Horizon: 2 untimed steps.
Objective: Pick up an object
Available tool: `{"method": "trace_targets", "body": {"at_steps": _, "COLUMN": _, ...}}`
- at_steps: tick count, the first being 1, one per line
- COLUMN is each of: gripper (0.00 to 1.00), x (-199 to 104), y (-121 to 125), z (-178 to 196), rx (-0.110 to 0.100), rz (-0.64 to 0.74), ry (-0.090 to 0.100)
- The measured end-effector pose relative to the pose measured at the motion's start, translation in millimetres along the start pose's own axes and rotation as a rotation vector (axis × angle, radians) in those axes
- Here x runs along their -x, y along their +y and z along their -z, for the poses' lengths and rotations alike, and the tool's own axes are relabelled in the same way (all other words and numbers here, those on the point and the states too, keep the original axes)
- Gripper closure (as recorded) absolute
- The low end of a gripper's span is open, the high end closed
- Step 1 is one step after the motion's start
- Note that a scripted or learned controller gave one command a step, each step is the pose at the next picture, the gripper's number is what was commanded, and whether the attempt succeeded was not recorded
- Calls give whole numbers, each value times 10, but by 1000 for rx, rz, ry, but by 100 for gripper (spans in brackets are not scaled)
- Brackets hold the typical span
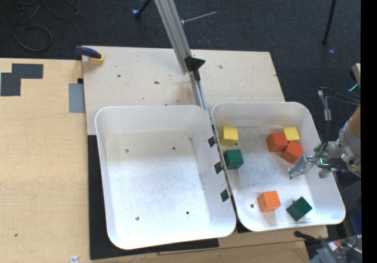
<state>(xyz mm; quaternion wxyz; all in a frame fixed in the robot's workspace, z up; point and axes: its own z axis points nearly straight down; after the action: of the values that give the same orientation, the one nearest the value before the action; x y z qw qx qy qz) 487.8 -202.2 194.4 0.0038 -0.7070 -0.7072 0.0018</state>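
The right bin (262, 106) holds several small cubes. A yellow cube (230, 134) and a green cube (233, 159) sit near its left wall. An orange-red cube (275, 141), a second yellow cube (291, 133) and a red cube (292, 152) cluster at the upper right. An orange cube (268, 200) and a dark green cube (299, 208) lie near the front. My gripper (310, 170) reaches in over the bin's right rim, just below and to the right of the red cube. Its fingers are open with nothing between them.
The left bin (153, 116) stands beside the right one, with black clips (218, 167) along the shared wall. A slanted aluminium beam (174, 26) rises behind the bins. A blue and yellow clamp (89, 53) lies at the board's far left corner.
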Motion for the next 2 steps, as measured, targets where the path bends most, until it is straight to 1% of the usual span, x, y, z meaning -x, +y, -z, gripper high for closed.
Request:
{"method": "trace_targets", "body": {"at_steps": 1, "gripper": 0, "x": 4, "y": 10, "z": 22, "rx": 5, "rz": -2, "ry": -1}}
{"method": "trace_targets", "body": {"at_steps": 2, "gripper": 0, "x": -85, "y": 16, "z": -451, "rx": 0, "rz": -2, "ry": 1}}
